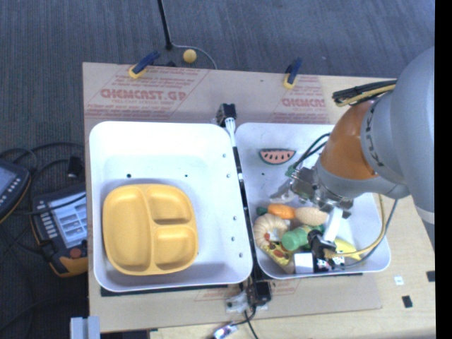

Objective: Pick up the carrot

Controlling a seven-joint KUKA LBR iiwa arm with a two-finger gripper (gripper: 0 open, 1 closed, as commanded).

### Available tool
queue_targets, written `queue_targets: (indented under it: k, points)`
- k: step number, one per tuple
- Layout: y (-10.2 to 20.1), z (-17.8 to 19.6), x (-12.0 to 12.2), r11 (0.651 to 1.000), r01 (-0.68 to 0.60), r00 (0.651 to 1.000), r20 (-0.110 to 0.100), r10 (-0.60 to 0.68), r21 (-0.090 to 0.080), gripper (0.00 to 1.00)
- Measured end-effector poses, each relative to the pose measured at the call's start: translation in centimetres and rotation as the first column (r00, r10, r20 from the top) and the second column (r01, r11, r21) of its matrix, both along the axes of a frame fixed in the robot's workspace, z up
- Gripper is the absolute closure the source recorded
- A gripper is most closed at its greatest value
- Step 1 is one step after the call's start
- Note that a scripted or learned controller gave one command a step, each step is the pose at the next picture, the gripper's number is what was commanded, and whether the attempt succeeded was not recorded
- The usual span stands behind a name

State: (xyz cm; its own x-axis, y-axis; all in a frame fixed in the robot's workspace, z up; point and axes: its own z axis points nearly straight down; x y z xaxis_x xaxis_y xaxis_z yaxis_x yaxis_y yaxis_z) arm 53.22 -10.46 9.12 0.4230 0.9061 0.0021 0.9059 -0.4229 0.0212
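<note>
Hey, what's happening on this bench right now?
The arm's gripper is low over the right bin, just by its toy pile. The carrot lies in that pile, not visibly held. A watermelon slice lies apart toward the far wall. The left bin holds a yellow divided tray.

We see both bins in white, the left bin [141, 129] and the right bin [268, 182]. The tray [150, 228] is plain yellow. The carrot [281, 211] is orange, and the watermelon slice [277, 155] is red with dark seeds and a green rind. The bread roll [269, 226] is cream, and one toy [296, 241] is green. The tabletop [233, 90] is brown with red lettering. The arm [417, 133] is grey with an orange band [349, 150].
</note>
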Motion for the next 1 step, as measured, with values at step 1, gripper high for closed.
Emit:
queue_targets:
  k: [1]
  points:
    - [0.6,-0.01,-4.17,0.971,0.238,0.971,0.004,-0.238,0.005,0.0]
